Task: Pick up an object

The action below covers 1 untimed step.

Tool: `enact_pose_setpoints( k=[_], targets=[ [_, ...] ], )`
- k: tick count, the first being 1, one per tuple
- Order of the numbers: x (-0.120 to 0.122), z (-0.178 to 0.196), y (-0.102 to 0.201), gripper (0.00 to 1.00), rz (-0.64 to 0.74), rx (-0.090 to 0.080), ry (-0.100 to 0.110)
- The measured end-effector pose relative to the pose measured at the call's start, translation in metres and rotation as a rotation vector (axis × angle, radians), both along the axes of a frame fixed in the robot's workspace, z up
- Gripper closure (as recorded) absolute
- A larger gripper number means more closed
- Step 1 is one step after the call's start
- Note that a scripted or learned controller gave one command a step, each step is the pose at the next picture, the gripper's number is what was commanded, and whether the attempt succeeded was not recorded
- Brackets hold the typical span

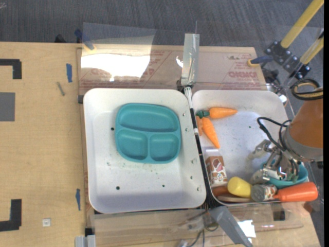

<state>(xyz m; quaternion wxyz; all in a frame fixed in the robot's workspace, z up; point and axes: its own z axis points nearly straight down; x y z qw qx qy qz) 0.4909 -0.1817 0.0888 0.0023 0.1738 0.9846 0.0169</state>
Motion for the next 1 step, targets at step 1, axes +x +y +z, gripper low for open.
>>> enact_pose_setpoints(
  k=[1],
  targets=[
    [0.0009,-0.0001,0.0015,0.0,0.109,0.001,-0.005]
  ],
)
